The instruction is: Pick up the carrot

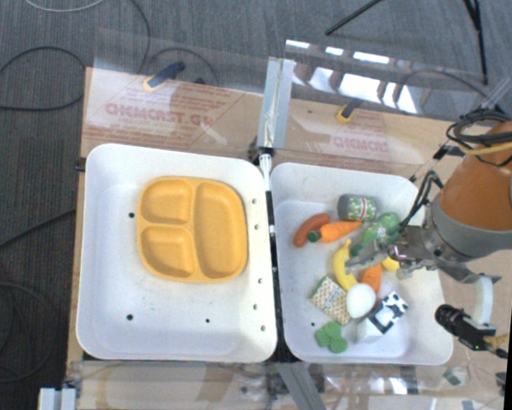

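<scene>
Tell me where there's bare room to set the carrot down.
Left bin: bare white floor all round the yellow tray, widest along the front edge. The tray's three compartments are free too. Right bin: only the front-left corner and the strip along its left wall. Its middle is crowded around the carrot, banana, egg and gripper.

The clear plastic sheet (170, 115) behind the bins has faint red letters, seen backwards. They look like "CHEMCAST".
</scene>
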`<state>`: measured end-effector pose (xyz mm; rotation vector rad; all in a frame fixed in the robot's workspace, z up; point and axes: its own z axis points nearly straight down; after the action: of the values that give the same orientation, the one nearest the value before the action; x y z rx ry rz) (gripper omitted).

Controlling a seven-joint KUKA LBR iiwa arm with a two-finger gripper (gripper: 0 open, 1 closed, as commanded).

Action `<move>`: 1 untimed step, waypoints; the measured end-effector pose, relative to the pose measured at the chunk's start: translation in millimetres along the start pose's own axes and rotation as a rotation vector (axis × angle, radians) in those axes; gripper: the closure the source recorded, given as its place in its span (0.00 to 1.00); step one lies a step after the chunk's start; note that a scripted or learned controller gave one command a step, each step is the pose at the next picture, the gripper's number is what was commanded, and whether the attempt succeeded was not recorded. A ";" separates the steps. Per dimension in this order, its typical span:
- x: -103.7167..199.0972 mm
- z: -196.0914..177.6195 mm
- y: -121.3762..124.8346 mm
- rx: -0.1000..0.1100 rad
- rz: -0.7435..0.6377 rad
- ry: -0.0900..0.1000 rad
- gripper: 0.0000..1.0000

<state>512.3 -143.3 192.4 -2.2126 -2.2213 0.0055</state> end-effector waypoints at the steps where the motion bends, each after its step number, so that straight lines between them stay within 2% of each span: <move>1: 0.0 0.0 0.0 0.000 0.000 0.000 0.00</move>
<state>512.3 -143.3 192.4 -2.2126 -2.2213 0.0056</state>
